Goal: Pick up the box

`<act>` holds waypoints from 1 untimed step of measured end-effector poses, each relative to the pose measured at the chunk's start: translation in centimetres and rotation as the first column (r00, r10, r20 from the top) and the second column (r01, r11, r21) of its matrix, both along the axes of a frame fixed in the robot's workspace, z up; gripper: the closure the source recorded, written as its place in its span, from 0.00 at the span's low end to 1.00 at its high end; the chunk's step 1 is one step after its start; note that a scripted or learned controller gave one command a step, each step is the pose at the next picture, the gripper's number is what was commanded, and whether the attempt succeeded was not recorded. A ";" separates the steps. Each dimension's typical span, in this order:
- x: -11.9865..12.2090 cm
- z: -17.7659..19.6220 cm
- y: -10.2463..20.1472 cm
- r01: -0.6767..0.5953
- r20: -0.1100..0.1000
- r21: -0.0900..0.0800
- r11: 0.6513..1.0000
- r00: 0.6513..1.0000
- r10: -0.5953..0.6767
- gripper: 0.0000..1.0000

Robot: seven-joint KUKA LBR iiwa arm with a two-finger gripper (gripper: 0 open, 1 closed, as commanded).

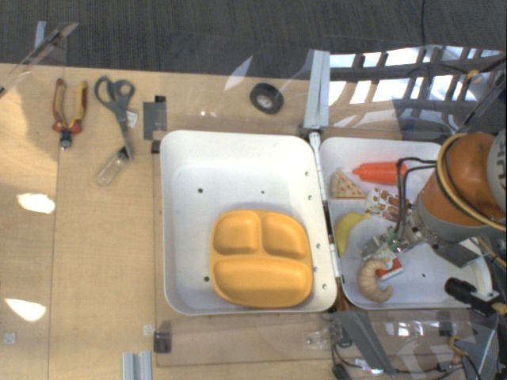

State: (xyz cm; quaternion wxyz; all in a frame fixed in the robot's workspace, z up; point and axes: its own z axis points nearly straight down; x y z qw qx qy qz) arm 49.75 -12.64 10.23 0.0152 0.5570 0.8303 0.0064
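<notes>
A small box (383,203) with a brown and white print lies in the right bin (428,294), near its middle, just below an orange carrot (377,171). My gripper (388,244) hangs low in the right bin, a little below the box and apart from it, right of a yellow fruit (349,229). Directly under the gripper lies a small red and white packet (390,271). The grey arm with its orange band (467,182) hides the bin's right part.
A tan croissant-like piece (372,282) lies at the right bin's front, and a wedge-shaped slice (345,185) sits at its back left. The left bin (190,212) holds a yellow compartment tray (261,258). Scissors (119,105), pliers (66,109) and a tape roll (267,97) lie on the bench.
</notes>
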 end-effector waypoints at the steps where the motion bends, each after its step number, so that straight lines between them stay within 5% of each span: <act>1: 2.4 9.3 9.6 0.220 -0.025 0.009 0.975 0.975 -0.220 1.00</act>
